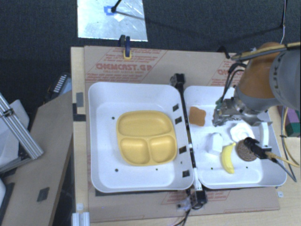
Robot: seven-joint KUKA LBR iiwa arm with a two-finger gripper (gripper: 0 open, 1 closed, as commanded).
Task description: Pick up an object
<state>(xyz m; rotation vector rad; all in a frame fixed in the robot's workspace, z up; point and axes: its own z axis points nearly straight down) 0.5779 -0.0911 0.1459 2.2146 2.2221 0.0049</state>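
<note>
Banana (228,158) beneath pincer (219,118), fingers indistinct

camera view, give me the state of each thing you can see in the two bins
yellow tray: flat in the left bin, its three compartments bare
brown bread slice: lying in the right bin, near the divider
banana: lying loose, untouched
white block: resting beside the banana
brown disc: flat, partly covered by the arm
gripper: low over the right bin, holding nothing visible
</note>
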